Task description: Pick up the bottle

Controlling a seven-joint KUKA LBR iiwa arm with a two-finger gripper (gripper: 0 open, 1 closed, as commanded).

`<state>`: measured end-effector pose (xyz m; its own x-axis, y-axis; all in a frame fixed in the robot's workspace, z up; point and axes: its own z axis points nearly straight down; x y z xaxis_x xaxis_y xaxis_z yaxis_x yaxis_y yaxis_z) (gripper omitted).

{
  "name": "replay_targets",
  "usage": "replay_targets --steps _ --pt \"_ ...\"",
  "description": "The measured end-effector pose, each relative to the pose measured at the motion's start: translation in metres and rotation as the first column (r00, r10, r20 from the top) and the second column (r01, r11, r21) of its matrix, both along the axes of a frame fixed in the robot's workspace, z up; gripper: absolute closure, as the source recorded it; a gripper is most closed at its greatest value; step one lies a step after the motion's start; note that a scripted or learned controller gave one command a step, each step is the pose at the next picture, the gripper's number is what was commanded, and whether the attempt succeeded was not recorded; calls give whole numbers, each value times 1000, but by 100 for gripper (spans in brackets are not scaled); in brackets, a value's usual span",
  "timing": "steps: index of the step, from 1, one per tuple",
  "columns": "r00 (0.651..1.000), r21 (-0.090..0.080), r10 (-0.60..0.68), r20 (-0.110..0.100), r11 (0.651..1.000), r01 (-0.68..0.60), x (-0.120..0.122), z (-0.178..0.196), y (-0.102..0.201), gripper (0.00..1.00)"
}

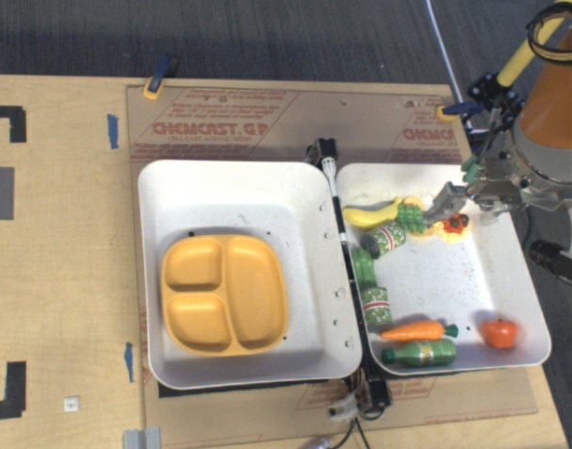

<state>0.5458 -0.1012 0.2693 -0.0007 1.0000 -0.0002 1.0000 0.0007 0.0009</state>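
Three green bottles, by the look of them, lie in the right-hand bin (534,316) with the pick not yet made. The short bottle (385,239) sits just below the banana (368,216). The long bottle (366,283) lies along the bin's left wall. The third bottle (417,352) rests on its side at the near edge, just under the carrot (412,330) and apart from the tomato (499,333). The grey arm (548,129) reaches in from the right, and its claw (447,201) hangs low over the far part of the same bin, close to a small red-and-orange item (455,223) and a little to the right of the banana. Whether the claw is apart or together cannot be told from this angle, and nothing can be seen held in it. All three bottles appear to rest on the bin floor, untouched, with the short bottle the nearest to the claw (which of them is meant, the task does not say). Judged from this, the reach into the right bin is under way, while the descent onto a bottle, the closing and the lift all appear still to be done. The left-hand bin (174,195) carries a yellow divided plate (225,293), and both bins sit on the board-covered worktop (52,251).
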Motion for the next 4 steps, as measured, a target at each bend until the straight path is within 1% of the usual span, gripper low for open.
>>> replay_targets --steps 1,2,3,4 --pt "1000 0 1 2 1000 -1 1 10 0 100" --pt "915 -2 403 1 915 -403 2 156 -73 100" --pt "745 -6 667 2 745 -667 9 256 -123 100" --pt "745 -6 667 2 745 -667 9 255 -123 0"
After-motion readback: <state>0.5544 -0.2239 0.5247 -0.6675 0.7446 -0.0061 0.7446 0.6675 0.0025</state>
